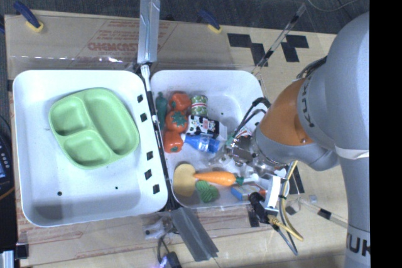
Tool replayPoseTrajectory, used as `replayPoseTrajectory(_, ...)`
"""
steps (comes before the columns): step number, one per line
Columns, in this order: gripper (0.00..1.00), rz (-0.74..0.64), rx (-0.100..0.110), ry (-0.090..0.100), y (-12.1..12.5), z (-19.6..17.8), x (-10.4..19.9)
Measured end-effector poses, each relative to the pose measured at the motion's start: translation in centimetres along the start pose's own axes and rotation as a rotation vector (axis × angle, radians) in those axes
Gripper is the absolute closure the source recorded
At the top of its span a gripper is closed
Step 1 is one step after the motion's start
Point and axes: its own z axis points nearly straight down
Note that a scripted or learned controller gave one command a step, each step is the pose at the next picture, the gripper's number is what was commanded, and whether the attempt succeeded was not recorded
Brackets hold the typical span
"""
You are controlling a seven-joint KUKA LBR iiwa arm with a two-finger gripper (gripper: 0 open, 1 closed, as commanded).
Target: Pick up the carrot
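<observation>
Camera view: claw (242,163) is low in the right bin (242,81); its opening cannot be judged (wrist blocks it). Carrot (217,178) lies just below-left of it on the bin floor, apparently ungrasped; pickup remains outstanding

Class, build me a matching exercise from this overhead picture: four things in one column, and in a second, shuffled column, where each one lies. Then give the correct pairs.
Things
1. green divided plate
2. carrot
3. blue bottle
4. gripper

Places
A. near the front wall of the right bin, beside a tan round toy
B. alone in the left bin
C. middle of the right bin, below the black-and-white toy
D. over the right bin's right side, just right of the bottle

Pairs: 1-B, 2-A, 3-C, 4-D
</observation>
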Motion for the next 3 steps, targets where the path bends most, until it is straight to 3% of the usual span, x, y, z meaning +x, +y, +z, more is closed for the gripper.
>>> replayPoseTrajectory(1, 0.0, -0.136, 0.001, -0.002, 6.7, -5.0, 8.7)
replayPoseTrajectory(2, 0.0, -0.05, 0.003, -0.002, 1.2, -5.4, 4.5)
replayPoseTrajectory(3, 0.0, -0.02, 0.002, -0.002, 0.0, 0.1, 5.6)
